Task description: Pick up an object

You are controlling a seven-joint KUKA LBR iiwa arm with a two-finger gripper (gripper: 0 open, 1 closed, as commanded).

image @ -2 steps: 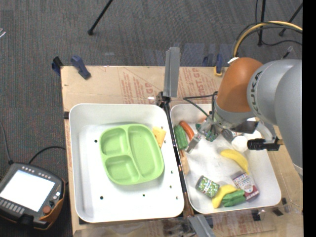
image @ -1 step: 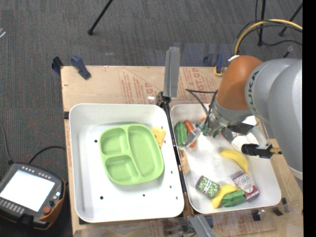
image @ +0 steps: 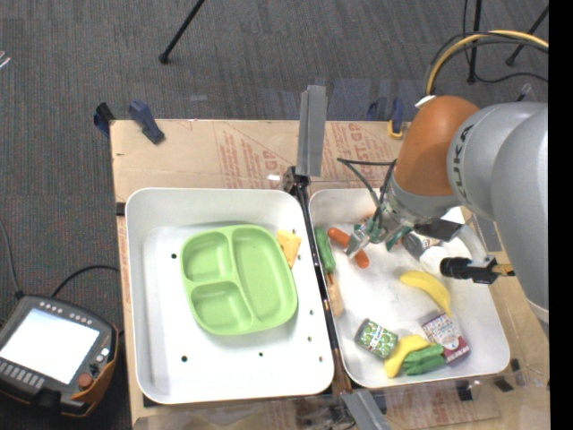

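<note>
My gripper is low in the right bin, near its back left part, under the orange band of the arm. An orange carrot-like piece lies just left of it, and a second orange piece lies just below it. A green vegetable rests along the bin's left wall. Towards the front lie a yellow banana, a green and white packet, a purple packet and a yellow-green toy.
The left bin holds a green divided plate and a yellow wedge by its right wall. A grey post stands behind the bins. A pendant lies on the floor at the left.
</note>
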